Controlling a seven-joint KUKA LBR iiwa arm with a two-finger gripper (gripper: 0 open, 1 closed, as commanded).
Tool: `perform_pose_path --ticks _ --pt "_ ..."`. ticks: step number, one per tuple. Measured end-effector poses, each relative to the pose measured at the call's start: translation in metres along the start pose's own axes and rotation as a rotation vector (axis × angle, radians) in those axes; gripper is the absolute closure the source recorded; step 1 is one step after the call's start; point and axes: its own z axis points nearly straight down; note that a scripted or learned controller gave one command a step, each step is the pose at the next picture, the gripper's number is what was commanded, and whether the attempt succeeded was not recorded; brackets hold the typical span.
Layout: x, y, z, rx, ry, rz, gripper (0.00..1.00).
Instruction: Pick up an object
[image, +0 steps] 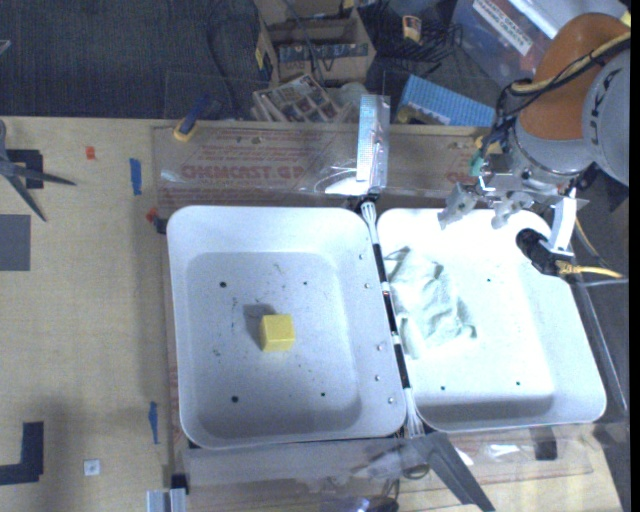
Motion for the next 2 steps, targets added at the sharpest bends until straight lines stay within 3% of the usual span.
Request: perform_pose_path --ticks 1,2 --pt "0.008 0.003 0.068 -0.002 0.000 -0.528 0.00" --pt "-0.009 0.002 0.109 0.007 0.008 -0.640 0.00"
